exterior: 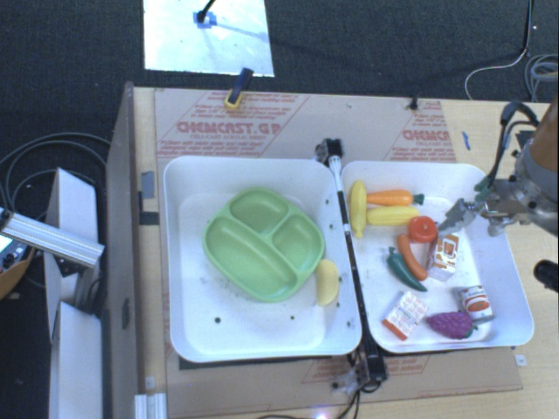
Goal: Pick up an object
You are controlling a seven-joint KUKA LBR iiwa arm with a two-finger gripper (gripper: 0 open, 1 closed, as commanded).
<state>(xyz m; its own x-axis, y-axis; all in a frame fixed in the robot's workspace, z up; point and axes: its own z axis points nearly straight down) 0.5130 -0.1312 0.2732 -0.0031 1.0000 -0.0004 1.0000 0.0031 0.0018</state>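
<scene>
The left bin point(201, 321) holds a green sectioned plate point(262, 244), which serves as the landmark here. The plate lies near the bin's middle, tilted slightly, with three compartments showing nothing in them. Just right of the plate's lower edge, touching or nearly touching it, lies a pale yellow banana-like piece point(326, 282), close to the divider between the bins.

The right bin point(515, 308), right of the plate across the divider, holds the small toy foods. Nearest the plate is a yellow banana point(357, 208) standing lengthwise along the bin's left wall. Further right lie an orange carrot point(393, 197) and, just below it, a yellow corn-like piece point(392, 216). Beyond those sits a red-orange tomato point(423, 229). Below it, an orange pepper point(411, 257) and a dark green pepper point(404, 271) lie side by side, touching. A small white and orange carton point(445, 256) stands just right of them. Lower down are a flat red and white packet point(404, 314), a purple grape bunch point(451, 324) and a small can point(476, 301).

The gripper point(467, 212) hangs over the right bin's upper right part, far right of the plate, near the tomato and the carton. Nothing shows between its fingers, which appear spread apart.

Cables point(39, 160) lie on the floor left of the bench.
</scene>
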